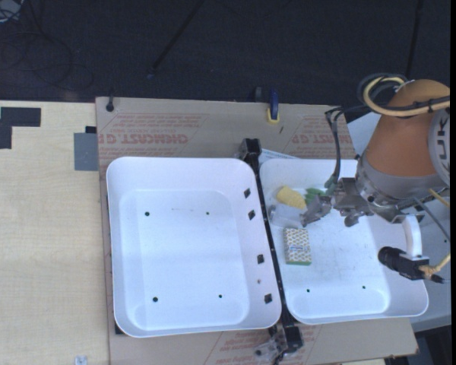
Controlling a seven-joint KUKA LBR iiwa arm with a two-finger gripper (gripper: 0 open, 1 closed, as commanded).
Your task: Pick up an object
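Reaching: the gripper (313, 213) was low in the right bin (349, 299), at its far left part.
Grip: I could not tell if it was released or clenched, and nothing showed as held.
Things to pick: a yellow thing (291, 198) lay just left of the gripper. A green thing (315, 195) sat right by the tip. A speckled block (297, 245) lay a bit nearer.
Doing it well: I think it should pick one thing, come straight down over it, and keep off the bin wall.
Arm: the arm (406, 147) came in from the right, bent down over the right bin.
Left bin (182, 314): it sat beside the right one.
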